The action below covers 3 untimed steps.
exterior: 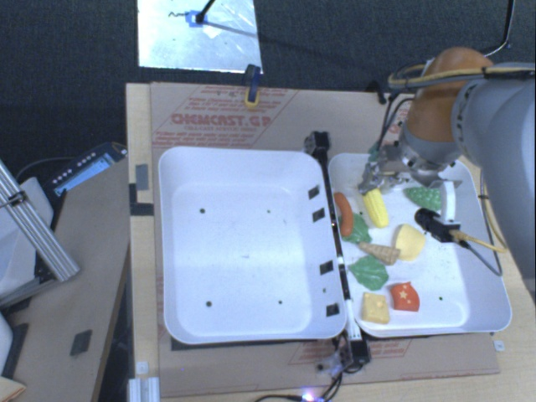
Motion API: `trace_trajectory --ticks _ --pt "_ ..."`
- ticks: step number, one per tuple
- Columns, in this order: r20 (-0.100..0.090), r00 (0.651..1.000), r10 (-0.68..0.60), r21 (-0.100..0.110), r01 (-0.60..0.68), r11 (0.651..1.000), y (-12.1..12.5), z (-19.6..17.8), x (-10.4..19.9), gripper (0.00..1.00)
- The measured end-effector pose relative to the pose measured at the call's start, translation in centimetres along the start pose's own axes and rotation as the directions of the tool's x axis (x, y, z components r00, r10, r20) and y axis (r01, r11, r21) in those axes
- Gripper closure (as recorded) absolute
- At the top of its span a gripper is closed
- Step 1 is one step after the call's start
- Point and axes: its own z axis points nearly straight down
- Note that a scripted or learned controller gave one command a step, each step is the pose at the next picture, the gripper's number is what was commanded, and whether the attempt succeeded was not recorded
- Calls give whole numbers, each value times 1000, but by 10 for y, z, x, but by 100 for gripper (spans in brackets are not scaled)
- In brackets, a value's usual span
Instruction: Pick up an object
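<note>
Where hand [372, 177] hangs, one corn cob [376, 208]; three green leaves [368, 271], two bins [243, 249]

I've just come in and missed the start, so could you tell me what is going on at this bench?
The grey KUKA arm reaches in over the bin on the view's right, which holds a scatter of toy foods. Its gripper is down at the far end of a yellow corn cob, with an orange carrot close beside it. The toys all appear to lie in the bin, and I can't tell whether the gripper has hold of anything.
</note>
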Motion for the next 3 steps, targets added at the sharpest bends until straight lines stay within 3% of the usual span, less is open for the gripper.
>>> trace_trajectory --ticks 1,2,3 --pt "-2 1000 6 7 -6 1000 -28 -77 -3 100" --pt "-4 1000 -6 -8 6 1000 -35 -277 79 100" --pt "-3 1000 1 -9 -1 1000 -101 -436 72 100"
